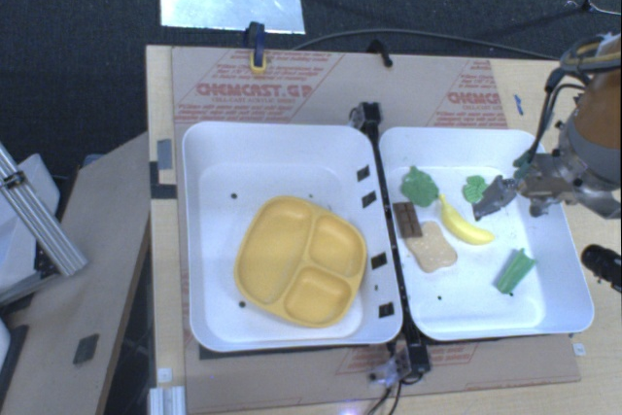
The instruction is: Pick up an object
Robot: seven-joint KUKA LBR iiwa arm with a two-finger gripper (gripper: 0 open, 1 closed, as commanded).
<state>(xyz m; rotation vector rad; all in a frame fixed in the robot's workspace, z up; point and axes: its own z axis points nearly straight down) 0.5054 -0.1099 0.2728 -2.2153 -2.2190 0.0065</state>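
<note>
The right bin [559, 306] holds several toy foods. A yellow banana [465, 224] lies near its middle. A green leafy piece [420, 186] sits at the upper left and a smaller green piece [473, 187] lies close to the gripper. A brown bar [406, 220] and a beige slice [431, 250] rest by the bin's left wall. A green pod [514, 270] lies at the lower right. My gripper [494, 196] hangs over the bin's upper right, just right of the banana's far end and beside the small green piece. Nothing is visibly held.
The left bin [219, 170] holds a yellow divided tray [303, 259]. A black divider with clips [384, 238] runs between the bins. The arm's grey body [593, 141] overhangs the right bin's right edge. A cardboard sheet [292, 83] lies under both bins.
</note>
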